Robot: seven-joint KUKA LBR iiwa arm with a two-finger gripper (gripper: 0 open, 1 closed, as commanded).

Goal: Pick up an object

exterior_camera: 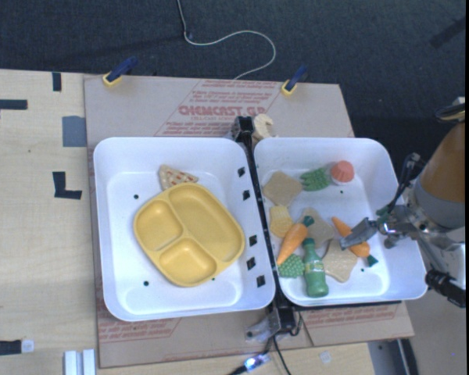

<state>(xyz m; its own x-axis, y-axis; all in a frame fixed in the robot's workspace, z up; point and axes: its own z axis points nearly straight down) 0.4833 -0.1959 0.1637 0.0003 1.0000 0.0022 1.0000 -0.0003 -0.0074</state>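
Note:
The right bin (379,155) holds several toy foods. Among them are a long carrot (291,244), a green bottle (314,273), a leafy green piece (314,180), a red-orange ball (342,171) and tan bread-like slices (282,187). A small orange carrot piece (345,230) lies near the bin's right side. My gripper (361,235) reaches in from the right, low over the bin. Its tip is at this small carrot piece. I cannot tell whether it touches or holds anything.
The left bin (109,209) holds a yellow divided plate (189,233) and a tan waffle-like wedge (176,176) behind it. A small teal bit (371,261) lies near the right bin's front right corner. A black divider with clips (254,209) runs between the bins.

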